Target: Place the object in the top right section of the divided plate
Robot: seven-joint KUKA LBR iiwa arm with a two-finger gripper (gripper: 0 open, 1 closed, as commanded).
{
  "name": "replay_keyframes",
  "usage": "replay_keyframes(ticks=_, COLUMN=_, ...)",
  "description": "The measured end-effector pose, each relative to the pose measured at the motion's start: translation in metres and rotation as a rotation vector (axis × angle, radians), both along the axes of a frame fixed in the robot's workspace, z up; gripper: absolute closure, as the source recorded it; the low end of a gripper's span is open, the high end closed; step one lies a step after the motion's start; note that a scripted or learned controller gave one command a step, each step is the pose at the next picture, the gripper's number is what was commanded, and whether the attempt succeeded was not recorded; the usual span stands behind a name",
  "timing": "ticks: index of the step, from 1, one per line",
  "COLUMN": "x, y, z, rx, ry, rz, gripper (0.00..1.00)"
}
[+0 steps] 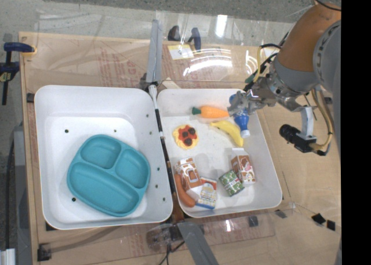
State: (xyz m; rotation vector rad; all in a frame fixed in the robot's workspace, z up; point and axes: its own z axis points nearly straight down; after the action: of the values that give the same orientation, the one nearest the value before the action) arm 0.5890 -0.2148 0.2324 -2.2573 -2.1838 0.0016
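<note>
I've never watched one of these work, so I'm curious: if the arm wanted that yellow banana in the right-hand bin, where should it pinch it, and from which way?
Probably across the middle of the banana, coming straight down. It lies flat and slanted, narrow across its curve, so fingers could straddle it there. The carrot and blue bottle crowd its upper end.

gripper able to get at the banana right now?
Probably yes. The gripper hangs over the right bin, just above the banana. The banana lies uncovered, with the carrot and a blue-capped bottle close beside it.
</note>
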Motion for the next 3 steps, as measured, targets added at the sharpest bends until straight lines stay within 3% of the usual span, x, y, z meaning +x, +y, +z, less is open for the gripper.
replay_keyframes(ticks=1, x=-0.024, y=0.063, z=-0.059, rx=0.0, ry=0.002, rz=-0.035, gripper=1.0)
replay_keyframes(ticks=2, x=-0.101, y=0.124, z=-0.045, rx=0.0, ry=0.001, rz=-0.046, gripper=1.0)
replay_keyframes(ticks=3, x=-0.094, y=0.188, z=-0.046, rx=0.001, ry=0.002, rz=0.141, gripper=1.0)
